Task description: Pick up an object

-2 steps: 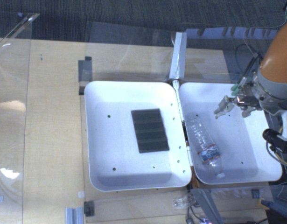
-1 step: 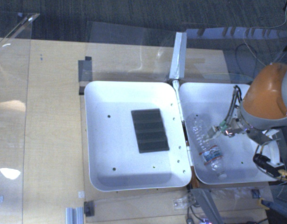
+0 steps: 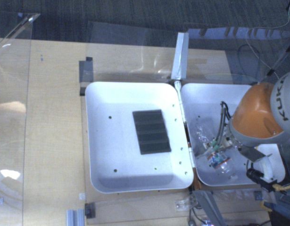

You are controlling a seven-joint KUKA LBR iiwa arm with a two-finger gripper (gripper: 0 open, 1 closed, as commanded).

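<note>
Over in the right bin (image 3: 201, 98), the arm (image 3: 260, 112) hangs low with its gripper (image 3: 215, 155) down near the floor of the bin, right on top of a small clump of stuff. The clump looks like a clear plastic object (image 3: 201, 133) plus something small with red, green and blue bits (image 3: 216, 159), both just beside the fingertips. Honestly I can't tell what state the gripper is in, the cables and the wrist crowd that spot too much.

The left bin (image 3: 102, 126) holds one dark ribbed block (image 3: 151, 132), lying flat near the middle, well apart from the arm.

If the pick is going for the clump, I'd say the trick is to come straight down and centre on one item, not the gap between two. Clear plastic probably slips and squashes easily, so a grip across its widest firm part seems safer, then a slow lift to check it actually comes along.

Hard to make out: whether anything is actually in the grasp, what the colourful thing even is, and how much of the clear piece hides under the wrist. The orange band covers the bin's right part too.
</note>
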